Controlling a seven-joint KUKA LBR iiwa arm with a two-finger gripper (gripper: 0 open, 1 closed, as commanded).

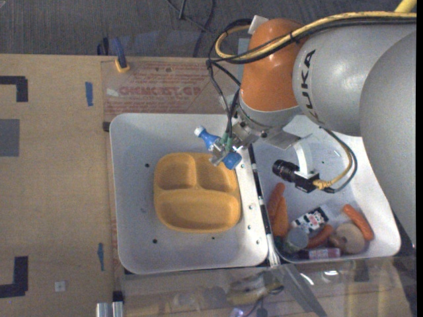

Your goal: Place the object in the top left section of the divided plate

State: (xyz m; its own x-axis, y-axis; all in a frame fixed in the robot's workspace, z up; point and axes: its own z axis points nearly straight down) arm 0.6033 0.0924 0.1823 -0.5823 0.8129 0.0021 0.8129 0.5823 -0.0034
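A yellow divided plate (162,191) lies in the left white bin (132,197), with two small sections at its far side and one large section at its near side. My gripper (223,149) hangs under the orange wrist band, above the plate's upper right corner. It is shut on a small blue and white object (213,141), which sticks out to the left of the fingers, tilted. The object hovers over the edge of the top right section, to the right of the top left section.
The right bin (370,177) holds several items at its near end: an orange carrot-like piece (278,208), a black and white item (310,218), a beige lump (349,238) and another orange piece (357,220). The big grey arm covers the upper right. Cables loop near the wrist.
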